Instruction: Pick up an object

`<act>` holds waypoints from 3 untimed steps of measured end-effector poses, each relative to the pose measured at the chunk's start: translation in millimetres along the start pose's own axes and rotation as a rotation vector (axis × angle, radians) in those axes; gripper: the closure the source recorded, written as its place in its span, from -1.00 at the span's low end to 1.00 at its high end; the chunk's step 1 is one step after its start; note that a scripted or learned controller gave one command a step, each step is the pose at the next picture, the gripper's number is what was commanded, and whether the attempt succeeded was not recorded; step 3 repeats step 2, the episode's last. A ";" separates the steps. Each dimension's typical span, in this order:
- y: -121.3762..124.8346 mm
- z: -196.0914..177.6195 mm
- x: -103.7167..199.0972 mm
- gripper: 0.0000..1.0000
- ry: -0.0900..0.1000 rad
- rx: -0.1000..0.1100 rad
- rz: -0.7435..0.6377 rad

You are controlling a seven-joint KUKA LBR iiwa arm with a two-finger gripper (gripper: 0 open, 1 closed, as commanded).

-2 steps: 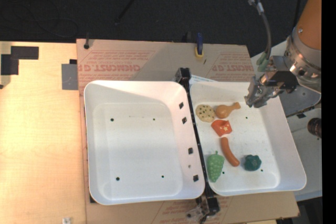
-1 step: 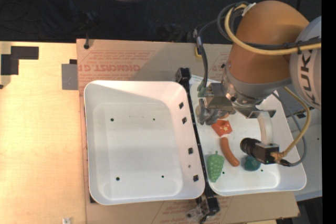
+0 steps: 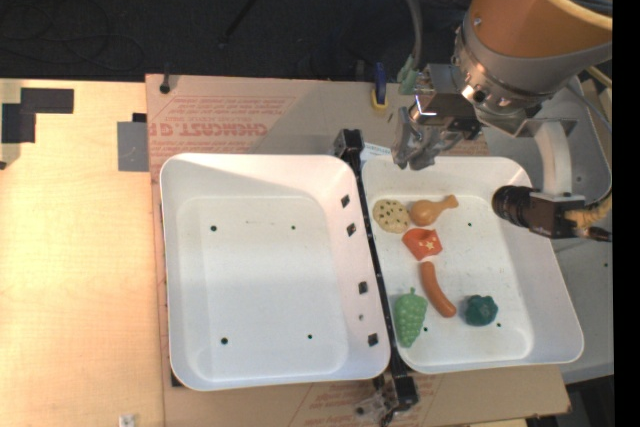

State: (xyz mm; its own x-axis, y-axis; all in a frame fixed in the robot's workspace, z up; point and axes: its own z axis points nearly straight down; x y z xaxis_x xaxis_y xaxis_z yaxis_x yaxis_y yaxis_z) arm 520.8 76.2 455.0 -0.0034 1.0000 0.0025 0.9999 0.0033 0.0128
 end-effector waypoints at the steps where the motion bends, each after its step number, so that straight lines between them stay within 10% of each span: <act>1: -6.5 -77.2 74.1 1.00 0.000 0.008 -0.004; 3: 41.0 -79.8 128.9 1.00 -0.003 0.017 -0.001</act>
